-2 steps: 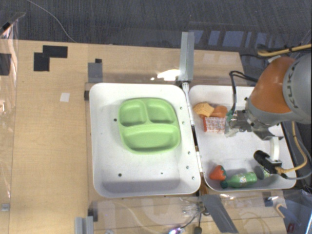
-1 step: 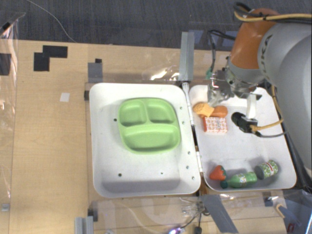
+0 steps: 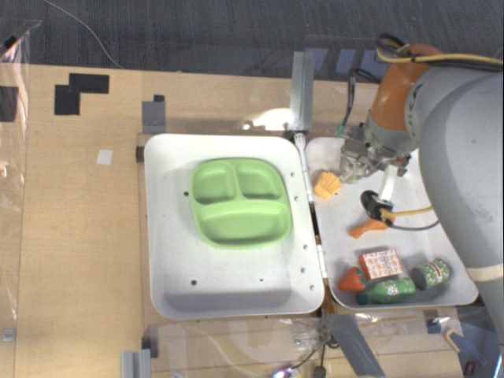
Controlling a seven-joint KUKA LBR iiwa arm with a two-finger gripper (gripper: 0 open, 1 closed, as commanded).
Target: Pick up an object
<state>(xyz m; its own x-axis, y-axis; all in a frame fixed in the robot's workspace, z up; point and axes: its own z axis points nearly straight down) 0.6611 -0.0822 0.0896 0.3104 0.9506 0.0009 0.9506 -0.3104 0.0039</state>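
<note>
the likeliest thing to pick is the yellow-orange piece (image 3: 327,185), which lies in the far left corner of the right bin (image 3: 340,246), close to the wall shared with the other bin and apart from everything else in there. that isolation probably makes it the easiest target, since nothing crowds it. the gripper (image 3: 352,168) sits just beside it on the right, low in the same corner, which suits an approach to this piece, but nothing is visibly held; from this slanted view i cannot tell whether the gripper is spread or pressed together. nearer the middle of the bin lies an orange carrot-shaped piece (image 3: 368,227). the near end of the bin holds a tight cluster: a red-and-white box (image 3: 382,264), a green can (image 3: 431,273), a green bottle (image 3: 390,290) on its side and a red piece (image 3: 352,279) touching the bottle. packed like that, they would be harder to grip cleanly. the left bin (image 3: 169,235) holds a green divided plate (image 3: 240,201), lying flat and well away from the arm.
</note>
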